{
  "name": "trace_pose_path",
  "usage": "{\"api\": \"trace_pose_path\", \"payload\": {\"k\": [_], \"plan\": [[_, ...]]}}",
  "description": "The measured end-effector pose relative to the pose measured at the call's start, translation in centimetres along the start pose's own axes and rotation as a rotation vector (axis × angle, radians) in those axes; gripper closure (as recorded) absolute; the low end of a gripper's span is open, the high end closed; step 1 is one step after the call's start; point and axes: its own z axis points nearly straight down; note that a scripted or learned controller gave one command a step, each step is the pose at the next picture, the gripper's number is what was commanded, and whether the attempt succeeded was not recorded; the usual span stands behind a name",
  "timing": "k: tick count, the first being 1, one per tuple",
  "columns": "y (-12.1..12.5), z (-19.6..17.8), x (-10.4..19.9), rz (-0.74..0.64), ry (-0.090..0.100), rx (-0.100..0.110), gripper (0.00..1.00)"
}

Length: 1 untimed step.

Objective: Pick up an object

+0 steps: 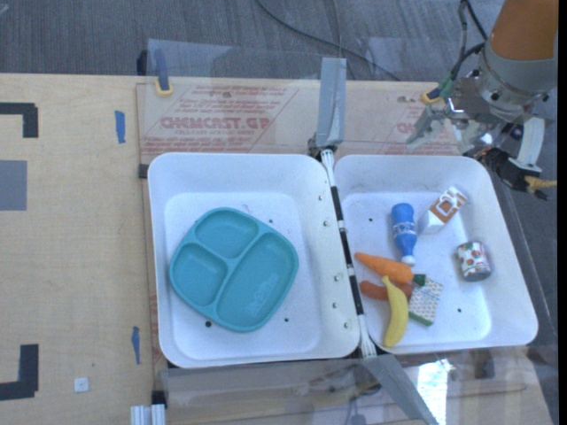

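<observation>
You have the bench (71,237) under the two white bins, and the arm (523,25) coming in at the top right, its orange band above the grey wrist. The left bin (177,180) carries just a teal divided plate (233,268); the right bin (500,237) holds everything you could pick. Going down in size there: a blue bottle (403,230) standing near the bin's middle, a yellow banana (395,312) near the front edge, an orange carrot (384,266) lying across just above it, a small white and orange carton (447,206) toward the back right, a patterned packet (426,304) touching the banana, and a small can (473,261) on its side at the right. The gripper (440,118) hangs above the back rim of the right bin, well apart from every item, and its fingers look spread and carry nothing. So you are, as I judge it, at the approach step, with no grasp begun. The next move calls for choosing a target that stands clear of its neighbours, the bottle or the can, then travelling forward over it and descending with the jaws astride it.
</observation>
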Motion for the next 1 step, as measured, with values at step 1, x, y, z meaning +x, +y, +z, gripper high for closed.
{"api": "trace_pose_path", "payload": {"k": [1], "plan": [[-8.26,11.90,1.39,0.086,0.000,0.002,0.00]]}}
